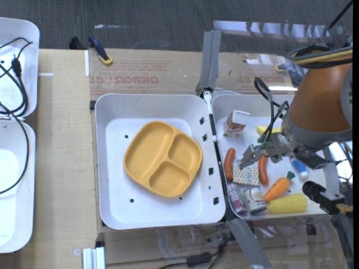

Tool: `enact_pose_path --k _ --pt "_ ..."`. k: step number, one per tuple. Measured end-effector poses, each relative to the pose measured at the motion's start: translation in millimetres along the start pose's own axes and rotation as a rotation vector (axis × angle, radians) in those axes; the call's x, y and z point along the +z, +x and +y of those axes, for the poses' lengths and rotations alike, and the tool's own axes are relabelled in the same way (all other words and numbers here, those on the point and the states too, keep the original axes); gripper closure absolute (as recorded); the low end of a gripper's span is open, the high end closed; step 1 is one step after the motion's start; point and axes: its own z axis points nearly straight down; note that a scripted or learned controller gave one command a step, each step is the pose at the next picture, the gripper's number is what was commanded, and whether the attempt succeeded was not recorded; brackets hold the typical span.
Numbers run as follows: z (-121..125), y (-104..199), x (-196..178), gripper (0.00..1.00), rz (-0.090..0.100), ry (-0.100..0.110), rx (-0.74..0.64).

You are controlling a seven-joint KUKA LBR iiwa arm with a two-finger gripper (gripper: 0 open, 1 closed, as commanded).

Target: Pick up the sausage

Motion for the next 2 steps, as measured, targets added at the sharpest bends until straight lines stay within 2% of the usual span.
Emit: enact_pose_path --k 1,2 --pt "-2.2 -60.2 70.0 0.00 0.001 0.002 -0.026" --pt "23.5 -93.6 137.1 0.00 -0.001 -0.009 -0.019"
